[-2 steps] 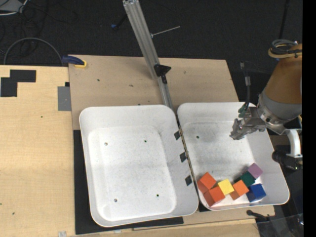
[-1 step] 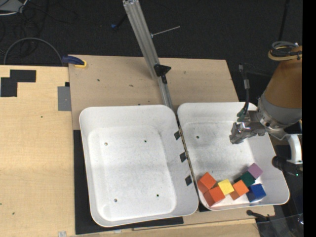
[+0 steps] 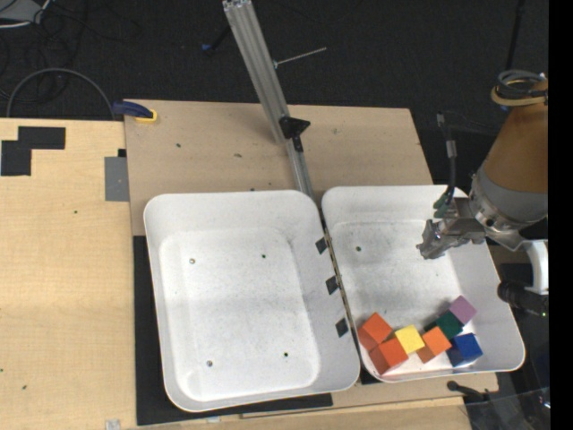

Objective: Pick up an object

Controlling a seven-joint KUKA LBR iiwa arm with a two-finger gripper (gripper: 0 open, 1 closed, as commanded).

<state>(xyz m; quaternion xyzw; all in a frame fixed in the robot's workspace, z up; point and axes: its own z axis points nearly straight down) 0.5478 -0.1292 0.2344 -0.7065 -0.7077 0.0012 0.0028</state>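
Several small blocks lie huddled at the near edge of the right bin [image 3: 394, 231]: two orange-red blocks [image 3: 383, 340], a yellow one [image 3: 409, 339], an orange one [image 3: 437, 340], a green one [image 3: 448, 322], a purple one [image 3: 462, 310] and a blue one [image 3: 465, 349]. My gripper [image 3: 436, 242] hangs over the right side of that bin, well above and behind the blocks, coming in from the right under the arm's orange band [image 3: 524, 150]. Nothing shows between its fingers.
The left bin [image 3: 237, 294] sits beside the right one, with black clips [image 3: 331, 285] along the shared wall. A slanted metal rail [image 3: 264, 70] rises behind the bins. The wooden bench [image 3: 63, 267] spreads to the left.
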